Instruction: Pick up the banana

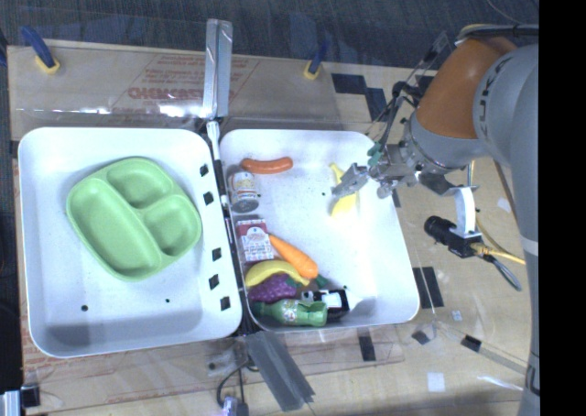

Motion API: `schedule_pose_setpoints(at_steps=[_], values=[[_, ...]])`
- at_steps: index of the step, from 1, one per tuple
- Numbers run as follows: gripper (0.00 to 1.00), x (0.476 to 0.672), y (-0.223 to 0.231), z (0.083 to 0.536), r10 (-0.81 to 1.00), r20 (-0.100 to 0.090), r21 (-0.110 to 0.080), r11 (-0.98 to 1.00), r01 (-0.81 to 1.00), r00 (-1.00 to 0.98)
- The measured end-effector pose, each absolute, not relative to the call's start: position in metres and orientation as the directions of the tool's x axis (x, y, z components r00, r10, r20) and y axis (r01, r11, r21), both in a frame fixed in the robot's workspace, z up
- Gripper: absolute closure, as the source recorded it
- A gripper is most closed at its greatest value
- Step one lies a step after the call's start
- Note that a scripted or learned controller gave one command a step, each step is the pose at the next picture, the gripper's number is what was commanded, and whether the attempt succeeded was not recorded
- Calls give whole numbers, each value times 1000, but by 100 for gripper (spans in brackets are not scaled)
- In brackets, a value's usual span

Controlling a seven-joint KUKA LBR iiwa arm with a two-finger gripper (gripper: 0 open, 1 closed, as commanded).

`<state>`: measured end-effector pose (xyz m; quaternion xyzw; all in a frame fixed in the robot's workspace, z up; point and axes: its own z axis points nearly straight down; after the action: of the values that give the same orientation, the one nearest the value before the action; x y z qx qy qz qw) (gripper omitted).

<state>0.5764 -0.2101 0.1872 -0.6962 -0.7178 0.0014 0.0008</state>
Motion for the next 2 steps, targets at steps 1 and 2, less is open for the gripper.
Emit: schedule_pose_setpoints(at_steps=[1,2], values=[[0,608,-210,92,999,0,-2,-51,999,51],[100,608,-209,102,999,1,-3,-45,999,45]])
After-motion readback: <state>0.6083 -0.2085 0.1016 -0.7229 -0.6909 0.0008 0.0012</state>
